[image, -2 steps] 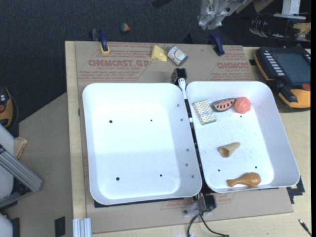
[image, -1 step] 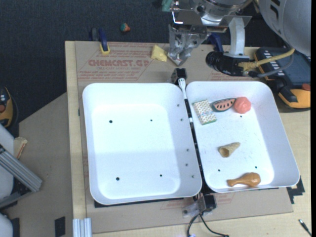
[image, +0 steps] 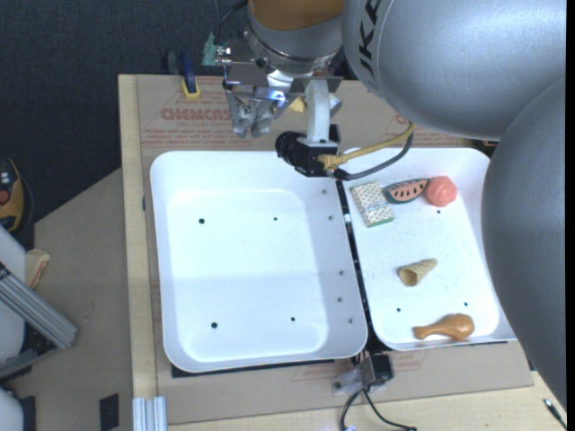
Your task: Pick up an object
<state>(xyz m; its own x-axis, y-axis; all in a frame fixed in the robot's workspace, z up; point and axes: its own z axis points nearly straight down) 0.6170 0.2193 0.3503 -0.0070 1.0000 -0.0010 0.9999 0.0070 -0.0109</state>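
Arm [image: 467,52] takes up the top right, grey shell, orange band above the wrist. Claw [image: 254,119] hangs at the far rim of the left bin [image: 180,196], over the cardboard-covered worktop [image: 144,106], nothing between its fingers. Fingers look close together, but open or closed I cannot tell; too blurred and glary.

Right bin [image: 476,232] sits right of the claw and nearer the camera, and holds all the pickable things. Drumstick [image: 445,328]: tan, glossy, lying flat, farthest from the claw at the near rim. Watermelon slice [image: 406,190]: red with a dark rind, flat, just beside the pink ball [image: 440,190], looks like touching. Checked block [image: 372,203]: pale green pattern, small slab, closest to the claw, right next to the divider between the bins. Cone [image: 417,271]: beige, on its side, mid bin, well apart from the rest.

Risks, my read: no target is under the claw now, so a straight descent closes on air or hits the bin rim. The black cable [image: 359,162] with its yellow strand loops right below the claw and could snag. The ball is round and likely to roll off a pinch. The block hugs the bin wall, so a finger may land on the rim. Slice and ball sitting together may give a double grab or a nudge.
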